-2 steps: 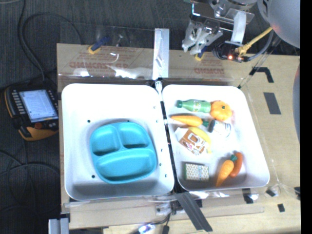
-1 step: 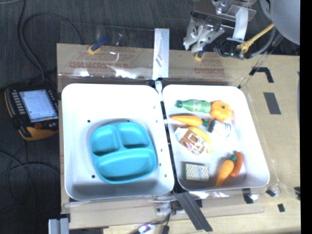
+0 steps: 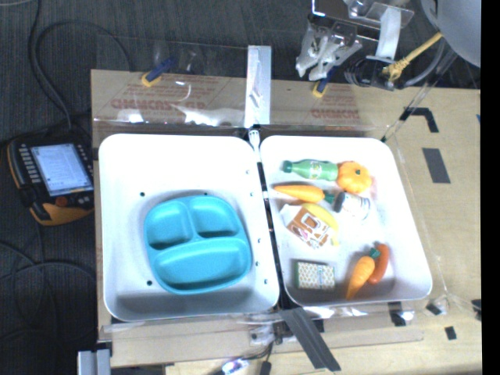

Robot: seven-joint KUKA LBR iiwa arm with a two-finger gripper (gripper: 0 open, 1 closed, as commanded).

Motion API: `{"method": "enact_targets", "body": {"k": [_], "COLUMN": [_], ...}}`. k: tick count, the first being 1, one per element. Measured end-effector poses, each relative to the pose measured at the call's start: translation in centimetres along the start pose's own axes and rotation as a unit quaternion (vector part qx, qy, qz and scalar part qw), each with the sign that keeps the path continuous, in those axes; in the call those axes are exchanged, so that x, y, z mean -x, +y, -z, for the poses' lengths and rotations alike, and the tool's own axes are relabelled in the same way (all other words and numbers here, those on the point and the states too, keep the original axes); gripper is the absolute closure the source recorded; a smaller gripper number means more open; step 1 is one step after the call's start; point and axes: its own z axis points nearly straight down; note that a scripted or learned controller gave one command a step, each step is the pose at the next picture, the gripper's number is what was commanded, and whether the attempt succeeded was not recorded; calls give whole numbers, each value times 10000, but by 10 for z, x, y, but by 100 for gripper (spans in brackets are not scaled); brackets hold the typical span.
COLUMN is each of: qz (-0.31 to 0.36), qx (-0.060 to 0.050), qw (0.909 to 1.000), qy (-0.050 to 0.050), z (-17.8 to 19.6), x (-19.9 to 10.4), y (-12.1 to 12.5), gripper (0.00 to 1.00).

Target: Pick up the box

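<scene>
Camera view, looking down at a slant on the tabletop [image 3: 453, 209]. Largest first: left bin [image 3: 117, 209] carries a blue divided plate [image 3: 197, 241]. Right bin [image 3: 402, 209] carries the clutter: a green bottle [image 3: 311, 168] at the far side, an orange round fruit [image 3: 354, 177] just right of it, a long carrot [image 3: 297, 193] near the divider, two small carrots [image 3: 367, 268] at the near right.

The box [image 3: 310, 227], white and orange, lies tilted in the middle of the right bin, untouched. A smaller speckled packet [image 3: 315, 274] sits near it, toward the front.

Gripper [image 3: 322, 59] hangs beyond the far edge of the bins, well apart from the box, nothing between its parts; open or closed, cannot tell.

Judgement: task not begun. Approach, descent, grasp and lift all remain.
</scene>
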Motion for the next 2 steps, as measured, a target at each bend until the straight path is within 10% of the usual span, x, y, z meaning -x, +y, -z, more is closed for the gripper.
{"method": "enact_targets", "body": {"k": [2], "qz": [11], "qx": [1], "qw": [10000], "qy": [-39], "z": [17], "x": [-2], "y": [0], "gripper": [100]}}
